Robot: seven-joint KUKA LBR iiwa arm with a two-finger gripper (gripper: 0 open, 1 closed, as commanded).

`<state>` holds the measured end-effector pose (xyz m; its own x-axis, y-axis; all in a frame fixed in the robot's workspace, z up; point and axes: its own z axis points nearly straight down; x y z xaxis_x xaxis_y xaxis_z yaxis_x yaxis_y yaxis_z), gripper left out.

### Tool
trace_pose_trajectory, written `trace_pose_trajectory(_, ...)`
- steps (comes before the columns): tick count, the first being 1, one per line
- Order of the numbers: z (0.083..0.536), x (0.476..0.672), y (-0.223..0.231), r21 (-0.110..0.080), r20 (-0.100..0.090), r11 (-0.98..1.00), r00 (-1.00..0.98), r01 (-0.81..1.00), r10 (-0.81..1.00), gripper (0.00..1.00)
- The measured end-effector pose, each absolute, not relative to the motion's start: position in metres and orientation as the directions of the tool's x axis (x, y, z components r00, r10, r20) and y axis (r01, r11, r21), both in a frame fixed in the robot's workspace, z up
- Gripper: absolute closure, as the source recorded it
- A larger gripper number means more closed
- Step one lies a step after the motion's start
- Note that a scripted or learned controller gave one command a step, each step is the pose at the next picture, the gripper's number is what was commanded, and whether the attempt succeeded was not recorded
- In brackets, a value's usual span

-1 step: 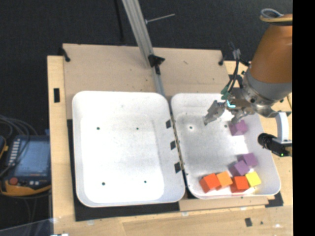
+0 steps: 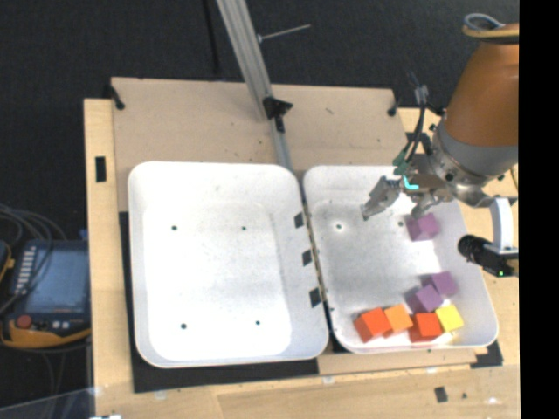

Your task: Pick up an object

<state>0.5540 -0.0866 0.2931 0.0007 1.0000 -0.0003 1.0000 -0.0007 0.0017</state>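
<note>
At the near edge of your right bin (image 2: 349,234), a cluster of small matte blocks sits against the rim: two orange cubes (image 2: 375,323) and (image 2: 426,326), a lighter orange one (image 2: 399,317) between them, and a yellow cube (image 2: 450,318) at the right end. Just beyond them lie two purple blocks (image 2: 428,297) and (image 2: 443,282), touching each other. All are squat, sharp-edged cubes with no clear long axis. Farther in, a lone purple cube (image 2: 424,227) rests on the bin's speckled white floor, well apart from the cluster. The gripper (image 2: 403,197) hangs just beyond and to the left of it, fingers spread apart with nothing between them, one grey finger (image 2: 378,199) slanting left. The left bin (image 2: 210,260) is a shallow white tray with rounded corners. Beyond both, a ribbed metal rail (image 2: 244,46) angles away across the tan bench (image 2: 192,120).
</note>
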Motion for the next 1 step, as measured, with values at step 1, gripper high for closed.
trace_pose_trajectory(1,0.2306,0.5496,-0.0876,-0.005,-0.001,-0.001,0.001,1.0,1.0,0.0)
